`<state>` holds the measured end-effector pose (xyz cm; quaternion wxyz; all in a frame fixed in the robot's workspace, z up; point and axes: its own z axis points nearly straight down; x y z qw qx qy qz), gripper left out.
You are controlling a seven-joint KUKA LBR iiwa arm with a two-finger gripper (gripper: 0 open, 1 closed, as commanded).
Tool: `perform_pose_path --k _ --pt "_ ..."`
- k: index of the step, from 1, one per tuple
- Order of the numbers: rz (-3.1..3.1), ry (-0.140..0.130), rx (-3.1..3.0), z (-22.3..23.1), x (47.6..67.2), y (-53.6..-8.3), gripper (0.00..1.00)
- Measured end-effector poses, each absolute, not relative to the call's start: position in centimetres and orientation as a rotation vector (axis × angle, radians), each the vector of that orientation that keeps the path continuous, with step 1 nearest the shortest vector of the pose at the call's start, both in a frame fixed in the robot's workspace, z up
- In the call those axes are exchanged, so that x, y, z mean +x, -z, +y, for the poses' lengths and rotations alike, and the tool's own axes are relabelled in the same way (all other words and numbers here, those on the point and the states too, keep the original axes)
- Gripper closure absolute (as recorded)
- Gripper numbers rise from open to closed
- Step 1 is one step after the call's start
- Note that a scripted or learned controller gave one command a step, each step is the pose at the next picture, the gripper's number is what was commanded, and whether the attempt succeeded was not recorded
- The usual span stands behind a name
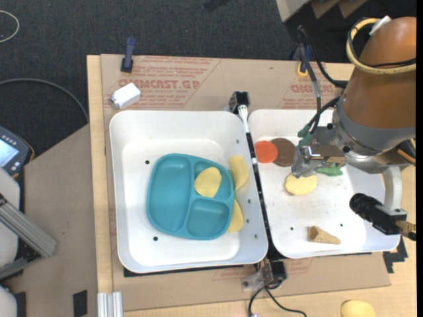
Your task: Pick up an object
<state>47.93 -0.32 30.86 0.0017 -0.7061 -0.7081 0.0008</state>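
White plastic bins sit side by side on a cardboard-covered table (pixel 198 78), seen from the overhead camera. The grey and orange arm (pixel 383 84) reaches in from the right and hangs over the right bin (pixel 291 220).

The gripper (pixel 303 169) is low over the upper middle of that bin. From this angle it cannot be told whether it is open or closed, or whether it has hold of anything. Just below it, touching or nearly touching its tip, lies a pale yellow round piece (pixel 301 186) on the bin floor. A green piece (pixel 332 171) pokes out just to the gripper's right, partly hidden under the wrist. To the gripper's left sit an orange disc (pixel 266 152) and a brown disc (pixel 284 152), the two overlapping, close to the bin's left wall. A tan wedge (pixel 323 236) lies alone near the front edge, well apart from the rest.

The left bin (pixel 119 177) holds a teal divided plate (pixel 175 197) with a yellow slice (pixel 209 181) resting in its upper right compartment. A second yellow slice (pixel 240 171) leans between the plate and the bin's right wall, and a third (pixel 236 219) peeks out at the plate's lower right edge.

On the table behind the left bin are a small white block (pixel 125 96) and a blue clip (pixel 127 53).
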Motion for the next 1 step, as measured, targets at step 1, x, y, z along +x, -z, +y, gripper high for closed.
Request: perform_pose_path --k 1 --pt "-2.232 0.013 -2.219 3.41 48.03 -38.0 1.0"
